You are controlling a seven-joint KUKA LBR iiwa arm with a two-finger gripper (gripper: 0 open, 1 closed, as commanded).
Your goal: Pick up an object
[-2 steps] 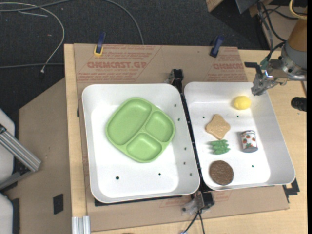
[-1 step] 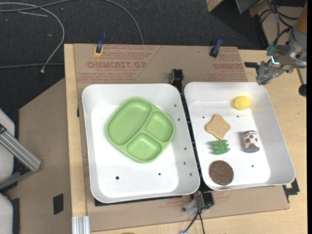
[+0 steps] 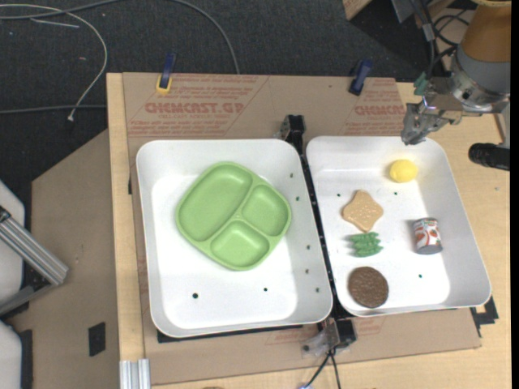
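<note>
In the right bin [image 3: 462, 250] lie a yellow lemon [image 3: 402, 170], a tan slice of toast [image 3: 362, 210], a small green leafy piece [image 3: 366, 243], a brown round patty [image 3: 368, 286] and a red and white can [image 3: 426, 235]. My gripper [image 3: 414, 132] hangs over the bin's far rim, just above and right of the lemon, clear of every object. Nothing shows between its fingers.
The left bin [image 3: 162, 282] holds a green divided plate [image 3: 234, 215]. Blue clamps [image 3: 167, 70] [image 3: 360, 77] sit at the cardboard's far edge. A black bracket [image 3: 293, 127] stands between the bins at the back. Cables trail over the dark floor behind.
</note>
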